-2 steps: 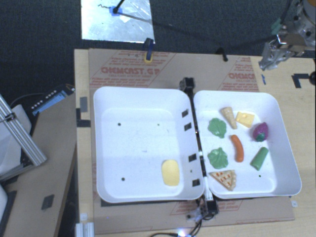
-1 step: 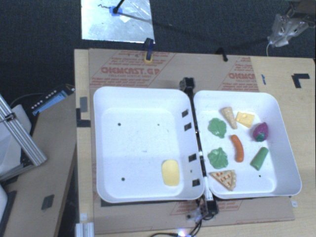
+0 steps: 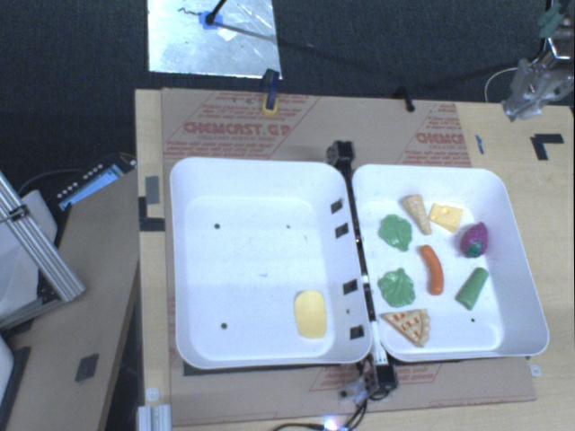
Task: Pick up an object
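Pincer (image 3: 536, 92) high at right edge, grip state unclear; toy food in right bin (image 3: 517, 268) well below

Both white bins, left (image 3: 193, 241) and right (image 3: 512, 241), look like smooth moulded plastic with a soft sheen. They rest on a matt brown cardboard sheet (image 3: 234, 124) printed in red. The toy foods seem to be glossy plastic: the yellow piece (image 3: 311, 313), the orange sausage (image 3: 433, 269), the purple one (image 3: 473, 239) and the two green leafy pieces (image 3: 394, 232). Beyond the bench lies dark, rough carpet-like floor (image 3: 72, 52) bearing a shiny, crinkled silver foil sheet (image 3: 214, 23). The gripper (image 3: 537, 83) appears to be pale metal, though it is blurred.
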`<state>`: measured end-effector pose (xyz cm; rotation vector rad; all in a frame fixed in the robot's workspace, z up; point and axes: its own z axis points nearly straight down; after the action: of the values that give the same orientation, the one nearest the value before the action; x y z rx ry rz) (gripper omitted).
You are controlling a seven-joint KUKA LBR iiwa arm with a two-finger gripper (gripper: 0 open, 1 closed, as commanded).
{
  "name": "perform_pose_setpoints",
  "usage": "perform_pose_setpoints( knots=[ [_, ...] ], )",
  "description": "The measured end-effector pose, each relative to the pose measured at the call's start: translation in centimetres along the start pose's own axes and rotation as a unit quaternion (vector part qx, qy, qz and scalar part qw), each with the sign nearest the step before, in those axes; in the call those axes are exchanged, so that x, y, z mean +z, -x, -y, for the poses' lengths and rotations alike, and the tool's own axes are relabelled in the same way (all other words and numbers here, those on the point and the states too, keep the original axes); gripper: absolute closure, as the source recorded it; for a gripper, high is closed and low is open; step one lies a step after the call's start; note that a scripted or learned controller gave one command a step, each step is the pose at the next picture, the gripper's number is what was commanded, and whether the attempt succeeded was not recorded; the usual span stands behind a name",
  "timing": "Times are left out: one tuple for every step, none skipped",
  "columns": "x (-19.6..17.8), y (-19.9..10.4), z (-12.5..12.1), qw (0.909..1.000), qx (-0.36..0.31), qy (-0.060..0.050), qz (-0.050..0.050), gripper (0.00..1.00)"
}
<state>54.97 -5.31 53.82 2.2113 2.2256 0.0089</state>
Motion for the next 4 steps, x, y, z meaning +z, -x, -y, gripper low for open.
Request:
perform_pose_setpoints(
  knots=[
    [0.2,-3.5,6.6,1.0000,0.000,-0.002,0.000,1.00],
    [0.3,-5.9,6.3,1.0000,0.000,-0.002,0.000,1.00],
    [0.7,-9.4,6.3,1.0000,-0.001,-0.002,0.000,1.00],
    [0.3,-12.5,6.3,1.0000,0.000,-0.002,0.000,1.00]
  ],
)
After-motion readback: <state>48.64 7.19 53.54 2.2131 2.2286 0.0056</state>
